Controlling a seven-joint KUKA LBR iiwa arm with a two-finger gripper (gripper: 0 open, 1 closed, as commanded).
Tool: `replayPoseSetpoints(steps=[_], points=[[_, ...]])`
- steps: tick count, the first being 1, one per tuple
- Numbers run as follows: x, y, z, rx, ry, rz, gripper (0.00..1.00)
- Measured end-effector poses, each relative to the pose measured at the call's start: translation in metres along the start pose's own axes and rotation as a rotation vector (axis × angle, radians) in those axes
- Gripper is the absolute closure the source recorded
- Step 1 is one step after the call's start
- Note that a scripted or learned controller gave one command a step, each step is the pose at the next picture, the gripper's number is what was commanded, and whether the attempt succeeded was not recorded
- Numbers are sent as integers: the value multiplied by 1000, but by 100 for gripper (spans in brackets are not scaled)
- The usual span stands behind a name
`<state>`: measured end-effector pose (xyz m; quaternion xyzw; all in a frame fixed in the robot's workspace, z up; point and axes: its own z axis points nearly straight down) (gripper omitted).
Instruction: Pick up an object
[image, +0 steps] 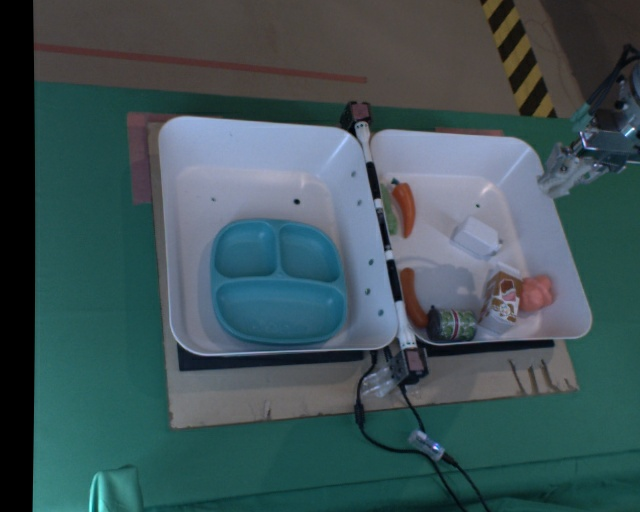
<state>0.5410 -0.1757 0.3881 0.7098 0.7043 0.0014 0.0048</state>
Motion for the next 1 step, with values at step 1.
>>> replayPoseSetpoints(steps=[1], points=[[0, 0, 0, 0, 0, -1, 0]])
